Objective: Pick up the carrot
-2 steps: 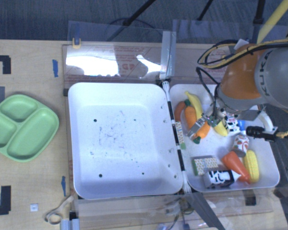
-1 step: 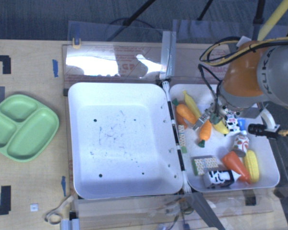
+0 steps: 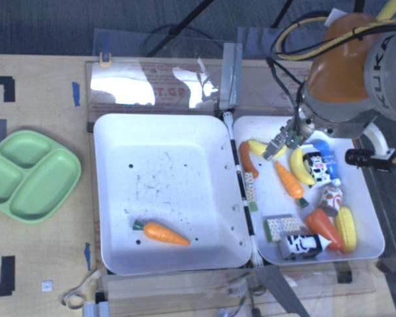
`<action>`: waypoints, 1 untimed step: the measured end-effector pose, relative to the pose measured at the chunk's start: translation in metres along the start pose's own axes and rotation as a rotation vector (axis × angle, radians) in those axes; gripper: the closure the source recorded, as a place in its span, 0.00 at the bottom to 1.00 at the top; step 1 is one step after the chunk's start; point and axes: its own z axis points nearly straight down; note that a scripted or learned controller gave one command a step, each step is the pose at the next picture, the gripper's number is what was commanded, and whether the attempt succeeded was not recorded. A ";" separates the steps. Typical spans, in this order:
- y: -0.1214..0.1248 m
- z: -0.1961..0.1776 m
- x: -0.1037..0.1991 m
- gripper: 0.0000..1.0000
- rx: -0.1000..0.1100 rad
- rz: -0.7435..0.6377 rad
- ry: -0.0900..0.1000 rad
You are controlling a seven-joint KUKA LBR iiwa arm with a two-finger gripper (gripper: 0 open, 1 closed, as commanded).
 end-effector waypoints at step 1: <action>0.000 0.001 0.000 0.00 0.001 0.000 0.001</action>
